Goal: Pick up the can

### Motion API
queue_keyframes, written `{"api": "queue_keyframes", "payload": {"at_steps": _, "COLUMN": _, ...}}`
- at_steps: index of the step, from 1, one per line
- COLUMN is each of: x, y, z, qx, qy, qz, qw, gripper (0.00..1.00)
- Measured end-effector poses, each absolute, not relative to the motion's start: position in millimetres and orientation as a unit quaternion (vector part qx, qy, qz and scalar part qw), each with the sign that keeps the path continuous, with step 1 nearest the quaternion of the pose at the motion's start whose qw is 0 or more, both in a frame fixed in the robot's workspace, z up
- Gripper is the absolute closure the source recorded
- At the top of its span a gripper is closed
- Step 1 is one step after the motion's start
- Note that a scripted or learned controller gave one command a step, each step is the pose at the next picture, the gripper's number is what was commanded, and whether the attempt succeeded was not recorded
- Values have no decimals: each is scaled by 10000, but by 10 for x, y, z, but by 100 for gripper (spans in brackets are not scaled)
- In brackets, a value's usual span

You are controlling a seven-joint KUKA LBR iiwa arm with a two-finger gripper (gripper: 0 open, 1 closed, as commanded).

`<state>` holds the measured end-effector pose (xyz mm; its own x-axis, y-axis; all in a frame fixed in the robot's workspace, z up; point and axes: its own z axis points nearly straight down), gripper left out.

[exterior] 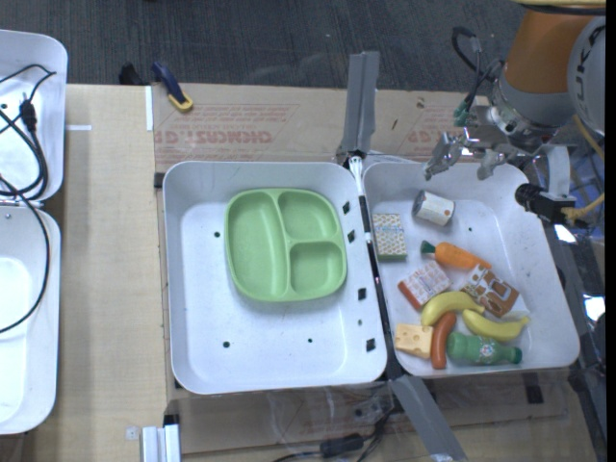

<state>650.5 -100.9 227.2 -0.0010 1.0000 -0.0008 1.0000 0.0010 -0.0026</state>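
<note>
A small white can [434,208] lies on its side near the back of the right bin [539,248]. My gripper [465,158] hangs over that bin's back edge, up and to the right of the can and apart from it. Its two fingers [442,156] are spread, with nothing between them.
The right bin also holds a carrot [456,255], two bananas [449,305], a green bottle [481,350], a cheese wedge [413,339], a sausage [442,338], a sponge [389,235] and small cartons [489,291]. A green divided plate [286,243] lies in the left bin [192,287].
</note>
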Motion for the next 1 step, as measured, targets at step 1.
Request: {"api": "queue_keyframes", "payload": {"at_steps": 1, "x": 6582, "y": -1115, "z": 1311, "qx": -7414, "qy": -6710, "qz": 15, "qw": 6, "gripper": 0}}
